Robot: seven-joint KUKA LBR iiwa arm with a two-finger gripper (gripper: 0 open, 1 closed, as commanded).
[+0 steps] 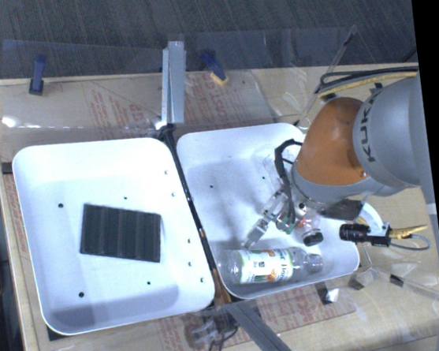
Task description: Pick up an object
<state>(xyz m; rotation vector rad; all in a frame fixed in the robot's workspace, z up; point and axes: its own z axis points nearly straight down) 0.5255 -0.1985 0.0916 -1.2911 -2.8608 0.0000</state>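
Seen from above at a slant: two shallow white bins side by side on a wooden worktop [32, 329]. In the left bin [37, 177], a dark ribbed rectangular pad [121, 232], flat, slightly skewed, well apart from everything else. In the right bin [217, 155], a clear plastic bottle [272, 266] with a white and green label, on its side along the near wall, cap end toward the right.

Reaching in from the right, the grey arm [393, 137] with its orange band, wrist bent down over the right bin. End effector [276, 218] low inside that bin, just far of the bottle and a little toward its middle, metal fingers angled down and to the left. Cannot tell whether spread or pressed together: too small and cluttered with cable and fittings at this angle. Nothing visible pinched between them; bottle apparently on the bin floor.

Likely step: descent toward the bottle, grasp not yet made.

Risks from here, as judgement only. Round, smooth, lying bottle: prone to rolling or squirting out if pinched off-centre. Tight against the near wall: little room for a fingertip on that side, so a possible jam against the rim or a push that merely wedges the bottle harder. Present position short of the bottle's axis: a closure here probably on air. Loose black cable by the wrist: possible snag.
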